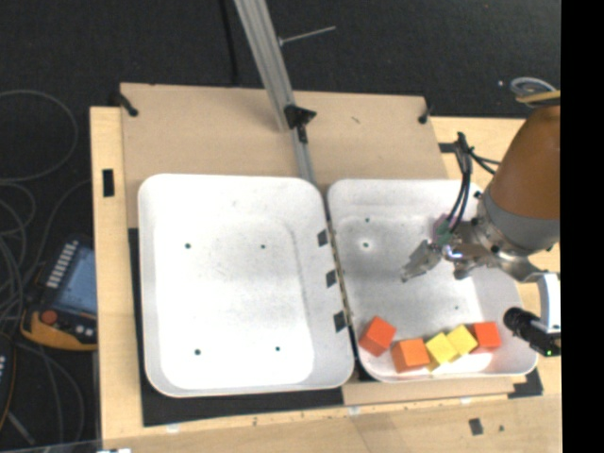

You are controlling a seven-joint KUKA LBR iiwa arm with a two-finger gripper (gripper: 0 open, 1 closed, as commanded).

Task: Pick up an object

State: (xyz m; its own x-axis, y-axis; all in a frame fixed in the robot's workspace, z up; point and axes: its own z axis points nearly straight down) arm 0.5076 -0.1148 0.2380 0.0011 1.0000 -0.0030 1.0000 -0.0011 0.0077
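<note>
Hanging above the right bin [377, 206], I am keeping my claw [427, 258] over bare floor near its middle, grasping nothing; whether it is released or clenched I cannot tell. Risk noted: the blocks are crowding the bin's near wall, so a descent there is likely to be striking the rim or nudging a neighbour; the orange block [378, 334], yellow block [451, 343] and their fellows are lying well below my claw, towards the camera.
</note>
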